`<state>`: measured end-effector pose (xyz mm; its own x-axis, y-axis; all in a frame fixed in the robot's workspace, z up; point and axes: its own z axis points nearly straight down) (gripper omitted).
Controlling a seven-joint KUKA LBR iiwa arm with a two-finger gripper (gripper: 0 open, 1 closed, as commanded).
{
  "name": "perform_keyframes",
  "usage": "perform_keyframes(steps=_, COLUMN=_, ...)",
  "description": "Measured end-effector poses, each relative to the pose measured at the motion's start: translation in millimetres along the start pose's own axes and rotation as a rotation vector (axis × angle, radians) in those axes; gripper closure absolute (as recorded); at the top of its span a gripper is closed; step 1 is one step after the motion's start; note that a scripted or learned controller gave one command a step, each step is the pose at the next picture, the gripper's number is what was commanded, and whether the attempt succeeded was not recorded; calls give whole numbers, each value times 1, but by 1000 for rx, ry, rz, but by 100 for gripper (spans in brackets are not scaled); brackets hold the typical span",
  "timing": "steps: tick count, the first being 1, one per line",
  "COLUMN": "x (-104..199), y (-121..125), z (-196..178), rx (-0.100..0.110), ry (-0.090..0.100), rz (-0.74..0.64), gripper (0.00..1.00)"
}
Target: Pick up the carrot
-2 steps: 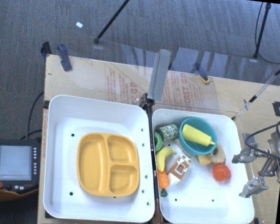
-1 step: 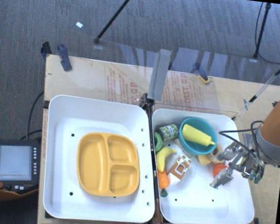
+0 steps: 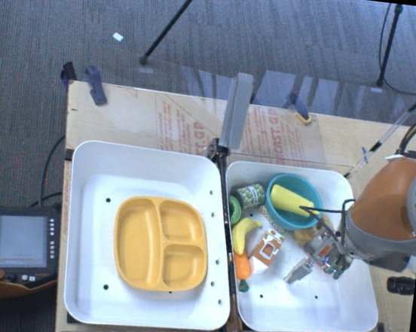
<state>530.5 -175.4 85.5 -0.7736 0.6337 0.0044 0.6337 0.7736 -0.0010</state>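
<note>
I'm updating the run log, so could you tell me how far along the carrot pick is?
Done: nothing yet; the carrot lies at the right bin's left edge below the banana. In hand: the gripper is lowered into that bin, right of the carrot. Left: reach, grasp, lift.

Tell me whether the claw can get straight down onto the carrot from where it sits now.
Probably yes, though tightly. The claw hangs in the right bin, and the carrot lies uncovered at its left wall. The small carton and banana crowd it, leaving little room for the fingers.
</note>
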Motion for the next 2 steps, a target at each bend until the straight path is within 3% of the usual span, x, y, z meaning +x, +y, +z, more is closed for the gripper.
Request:
perform_keyframes(steps=1, x=0, y=3, z=-11, rx=0, ry=-1, rz=-8, gripper=100)
perform_keyframes(steps=2, x=-48, y=27, z=-17, rx=4, ry=0, rz=97, gripper=100)
